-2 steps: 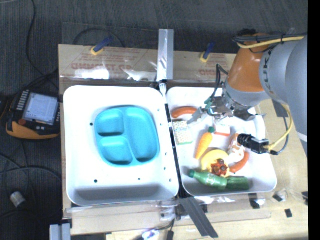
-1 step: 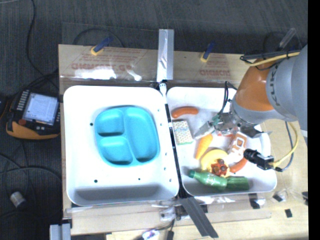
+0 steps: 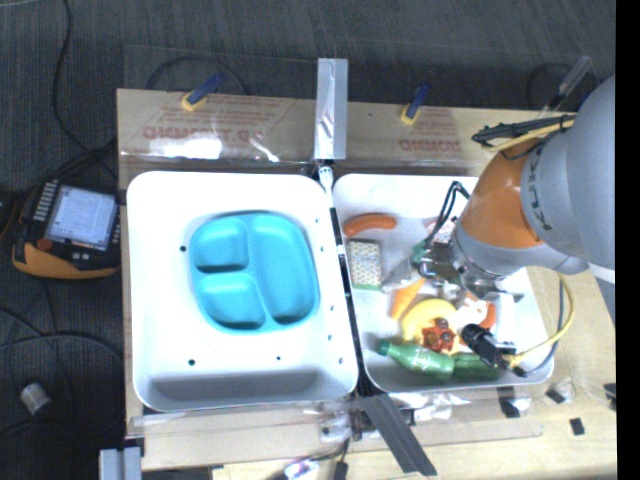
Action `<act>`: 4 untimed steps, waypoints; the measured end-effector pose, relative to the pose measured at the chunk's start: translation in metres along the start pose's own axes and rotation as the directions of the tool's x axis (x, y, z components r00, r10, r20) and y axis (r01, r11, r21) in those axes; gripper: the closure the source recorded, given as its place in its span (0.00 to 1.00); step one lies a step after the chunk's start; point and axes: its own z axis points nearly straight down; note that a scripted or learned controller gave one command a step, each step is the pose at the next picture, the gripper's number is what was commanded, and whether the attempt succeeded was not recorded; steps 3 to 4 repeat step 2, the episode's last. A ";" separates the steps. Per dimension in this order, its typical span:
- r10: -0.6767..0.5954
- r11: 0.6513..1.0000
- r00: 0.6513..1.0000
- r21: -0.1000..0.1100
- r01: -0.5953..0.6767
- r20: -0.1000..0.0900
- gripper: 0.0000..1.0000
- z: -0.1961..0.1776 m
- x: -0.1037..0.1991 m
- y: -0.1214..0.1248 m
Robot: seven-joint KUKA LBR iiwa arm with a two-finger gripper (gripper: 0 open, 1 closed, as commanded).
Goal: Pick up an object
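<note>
— Dark grey carpet lies all around the bench (image 3: 560, 408), and on it stand two white bins side by side. What do you see in them?

— In the left bin (image 3: 150, 298) there is a blue tray with three compartments (image 3: 250, 268). The right bin (image 3: 535, 353) has the small things: an orange sausage-like piece (image 3: 370, 224) at the far left corner, just near of it a small square card with a dotted pattern (image 3: 364, 262), a yellow and orange toy (image 3: 428, 320) in the middle, and a green bottle (image 3: 425, 360) lying on its side along the near wall.

— And where is the arm?

— It reaches in from the right. The orange band (image 3: 500, 213) is over the far right part of the right bin, and the pincer (image 3: 447, 268) is low over the middle, just on the far side of the yellow and orange toy.

— Does it grasp something?

— I cannot tell. The wrist and its cables hide the tips, so whether it is released or clenched is not visible.

— Which step is this, in your opinion?

— I judge it is the reaching down, at the point of the grasp. The nearest thing is the yellow and orange toy, so this is probably the target.

— What does the next move ask for?

— A firm closing on one thing alone, then a straight lift. The toy touches the green bottle, so the bottle may be pushed.
</note>
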 end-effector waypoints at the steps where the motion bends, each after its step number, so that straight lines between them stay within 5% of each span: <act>1: -0.002 1.000 1.000 0.003 0.002 -0.005 1.00 -0.008 0.002 0.001; 2: -0.074 0.997 0.997 0.020 0.074 0.002 1.00 -0.138 0.016 -0.006; 4: -0.074 0.997 0.997 0.020 0.074 0.002 1.00 -0.138 0.016 -0.006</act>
